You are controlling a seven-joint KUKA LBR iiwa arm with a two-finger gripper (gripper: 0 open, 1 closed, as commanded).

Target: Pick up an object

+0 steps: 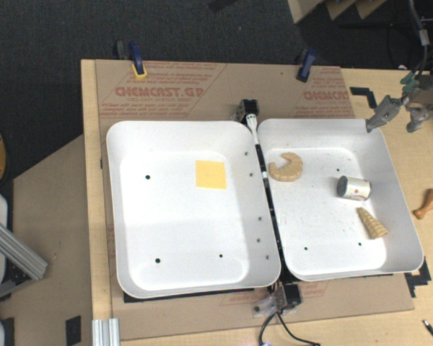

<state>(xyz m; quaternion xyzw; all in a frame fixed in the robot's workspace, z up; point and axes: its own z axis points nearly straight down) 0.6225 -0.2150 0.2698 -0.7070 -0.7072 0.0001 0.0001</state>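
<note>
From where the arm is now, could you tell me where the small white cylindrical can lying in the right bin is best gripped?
Grip the small white cylindrical can across its curved middle, coming straight down. It lies on its side, grey end toward the croissant-shaped piece, well apart from the ridged tan cone, so the end effector probably has room on both sides.

One fixed camera looks down at a slant on both bins [123,193]

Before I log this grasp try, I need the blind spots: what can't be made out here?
- Two-finger gripper, camera view: small, against clutter at the right edge; open or shut unclear.
- Small white-and-grey cylinder: too small to identify.
- Brown object beside the right white bin: cut by the frame edge.
</note>
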